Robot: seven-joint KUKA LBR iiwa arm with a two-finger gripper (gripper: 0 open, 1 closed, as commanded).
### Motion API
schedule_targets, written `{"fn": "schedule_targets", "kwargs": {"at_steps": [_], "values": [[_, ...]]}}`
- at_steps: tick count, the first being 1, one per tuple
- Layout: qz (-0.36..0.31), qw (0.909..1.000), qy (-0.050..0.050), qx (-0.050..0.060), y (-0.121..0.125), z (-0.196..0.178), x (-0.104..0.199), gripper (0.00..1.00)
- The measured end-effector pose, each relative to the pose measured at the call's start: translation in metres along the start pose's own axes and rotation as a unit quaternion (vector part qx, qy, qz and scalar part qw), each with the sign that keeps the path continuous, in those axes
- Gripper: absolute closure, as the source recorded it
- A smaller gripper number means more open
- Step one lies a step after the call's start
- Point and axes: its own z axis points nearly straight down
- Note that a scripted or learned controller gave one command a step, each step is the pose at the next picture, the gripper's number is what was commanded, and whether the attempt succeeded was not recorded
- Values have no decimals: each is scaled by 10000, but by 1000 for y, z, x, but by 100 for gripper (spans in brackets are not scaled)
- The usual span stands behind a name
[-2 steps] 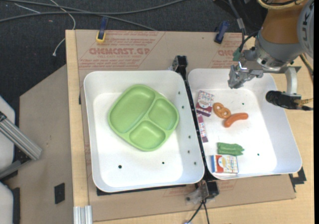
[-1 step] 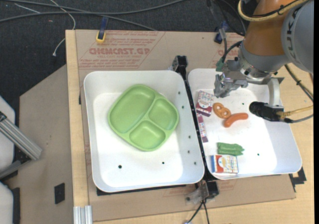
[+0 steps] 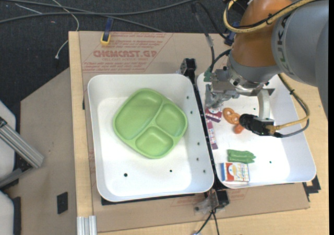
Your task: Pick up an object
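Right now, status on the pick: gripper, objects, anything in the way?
Gripper low over right bin, near its left wall, nothing seen held. Orange toy, green piece, small box loose there. Green divided plate in left bin.

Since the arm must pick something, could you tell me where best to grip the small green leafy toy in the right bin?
Grip the small green leafy toy across its narrow width, from straight above: it lies flat and long, apart from the small card box.
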Motion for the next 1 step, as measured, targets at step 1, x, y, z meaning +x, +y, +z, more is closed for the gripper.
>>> {"fn": "schedule_targets", "kwargs": {"at_steps": [1], "values": [[-3,10000,-2,1,-21,-2,60,100]]}}
